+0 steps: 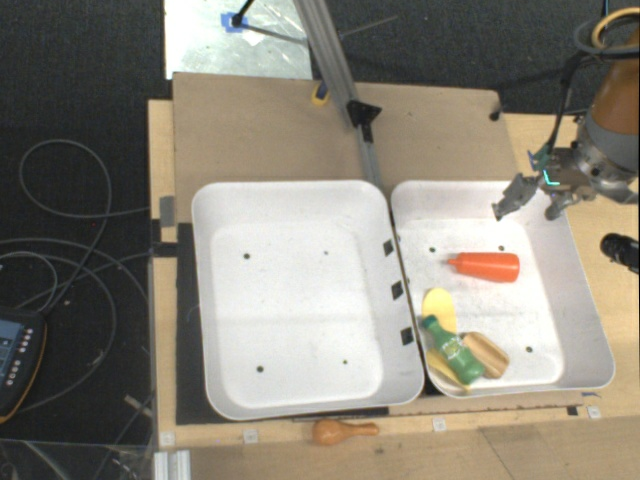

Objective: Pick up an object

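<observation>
Three items in right bin (575, 268): orange carrot (486, 265) mid, green bottle (452, 349) and bread (487, 352) near edge | gripper (532, 200) over far rim, fingers spread, gripping nothing | drop straight over carrot, align across its width

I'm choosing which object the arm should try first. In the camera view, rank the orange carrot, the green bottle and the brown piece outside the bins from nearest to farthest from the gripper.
From the gripper, above the right bin's far edge:
1. Orange carrot, middle of the right bin.
2. Green bottle, near corner of the right bin, beside the yellow piece.
3. Brown piece, on the bench in front of the bins.
</observation>
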Available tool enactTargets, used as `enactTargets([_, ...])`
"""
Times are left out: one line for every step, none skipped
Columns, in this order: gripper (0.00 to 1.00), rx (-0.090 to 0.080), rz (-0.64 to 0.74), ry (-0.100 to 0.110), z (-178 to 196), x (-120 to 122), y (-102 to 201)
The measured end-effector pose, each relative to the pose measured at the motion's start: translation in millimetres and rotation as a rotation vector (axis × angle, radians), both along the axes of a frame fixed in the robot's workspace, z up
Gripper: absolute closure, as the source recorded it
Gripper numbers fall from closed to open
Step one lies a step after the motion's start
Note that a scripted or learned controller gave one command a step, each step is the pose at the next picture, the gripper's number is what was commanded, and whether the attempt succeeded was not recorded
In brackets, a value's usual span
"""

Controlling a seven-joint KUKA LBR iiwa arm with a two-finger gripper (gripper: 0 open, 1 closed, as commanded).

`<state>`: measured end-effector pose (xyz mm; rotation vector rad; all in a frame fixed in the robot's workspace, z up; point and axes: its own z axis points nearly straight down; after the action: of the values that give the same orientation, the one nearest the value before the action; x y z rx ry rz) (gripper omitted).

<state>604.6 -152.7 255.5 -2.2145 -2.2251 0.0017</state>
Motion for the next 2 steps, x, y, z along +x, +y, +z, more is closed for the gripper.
enactTargets([0.00,-0.001,0.001,-0.004,2,1,0])
enactTargets([0.00,0.000,0.002,0.000,-44,8,6])
